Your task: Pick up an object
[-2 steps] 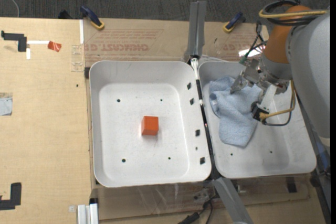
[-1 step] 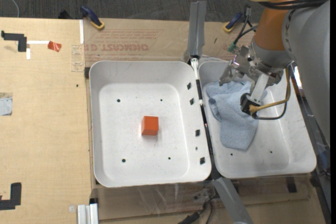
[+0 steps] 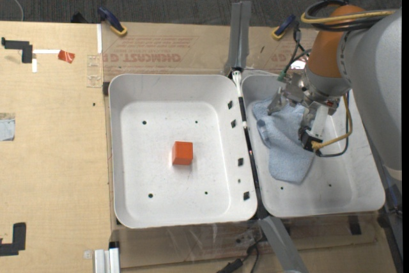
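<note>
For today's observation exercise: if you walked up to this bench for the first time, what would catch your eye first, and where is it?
The orange block stands out most, alone near the middle of the left white bin. Next comes the grey arm with its orange band, reaching in from the right, its gripper low over a crumpled pale blue cloth in the right bin.

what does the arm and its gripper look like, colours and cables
The arm is bulky light grey with a rounded orange band above the wrist. A yellowish cable loops over the band, and thinner ones trail by the dark-and-metal gripper.
</note>
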Controlling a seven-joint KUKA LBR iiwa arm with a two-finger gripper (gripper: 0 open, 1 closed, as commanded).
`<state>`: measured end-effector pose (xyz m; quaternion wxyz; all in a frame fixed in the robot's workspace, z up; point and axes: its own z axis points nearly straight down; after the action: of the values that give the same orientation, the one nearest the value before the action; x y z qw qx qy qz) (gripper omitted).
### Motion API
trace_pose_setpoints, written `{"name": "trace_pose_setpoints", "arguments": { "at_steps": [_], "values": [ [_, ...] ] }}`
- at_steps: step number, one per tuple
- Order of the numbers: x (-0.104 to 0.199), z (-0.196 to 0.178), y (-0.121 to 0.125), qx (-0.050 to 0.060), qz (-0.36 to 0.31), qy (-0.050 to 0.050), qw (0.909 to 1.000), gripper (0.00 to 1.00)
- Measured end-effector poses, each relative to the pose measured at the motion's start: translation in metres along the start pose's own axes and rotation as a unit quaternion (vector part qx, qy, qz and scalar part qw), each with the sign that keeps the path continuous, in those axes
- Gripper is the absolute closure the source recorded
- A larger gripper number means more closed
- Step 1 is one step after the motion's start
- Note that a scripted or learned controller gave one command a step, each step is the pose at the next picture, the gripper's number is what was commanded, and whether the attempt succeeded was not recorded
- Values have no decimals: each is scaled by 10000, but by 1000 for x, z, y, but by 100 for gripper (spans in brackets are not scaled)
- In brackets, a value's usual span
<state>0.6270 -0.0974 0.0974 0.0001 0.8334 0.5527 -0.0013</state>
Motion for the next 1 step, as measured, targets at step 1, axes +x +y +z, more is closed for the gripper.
{"name": "trace_pose_setpoints", "arguments": {
  "at_steps": [1],
  "values": [
    [-1, -8, 0, 9, -8, -13, 10000, 100]
  ]
}}
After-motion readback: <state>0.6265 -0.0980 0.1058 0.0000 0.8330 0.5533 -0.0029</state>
